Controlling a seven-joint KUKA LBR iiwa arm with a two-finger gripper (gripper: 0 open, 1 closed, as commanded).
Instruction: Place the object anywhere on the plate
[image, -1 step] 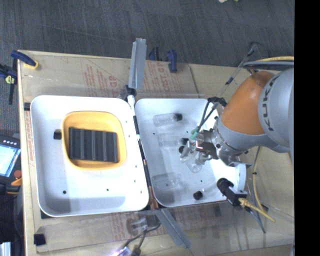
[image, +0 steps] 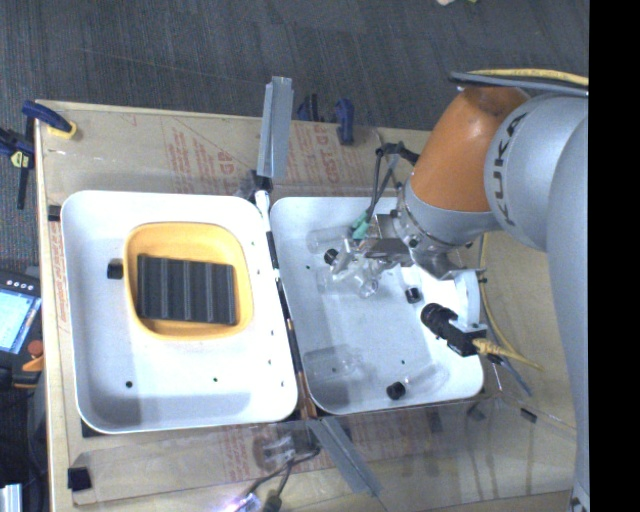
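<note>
A yellow plate (image: 188, 236) with rounded corners lies in the left bin (image: 90, 380). On it rests a dark grey ribbed rectangular object (image: 187, 290), covering most of its middle. My gripper (image: 360, 262) hangs over the upper middle of the right bin (image: 345, 400), far to the right of the plate. The grey wrist and orange band rise above it to the right. Whether anything sits in the gripper is hidden by glare and clear parts.
A small black piece (image: 396, 389) lies near the right bin's front edge, another (image: 412, 294) just right of the gripper. Clear plastic bits (image: 335, 362) lie on that bin's floor. A small black piece (image: 114, 268) sits left of the plate. The bins' shared wall (image: 280, 300) runs between them.
</note>
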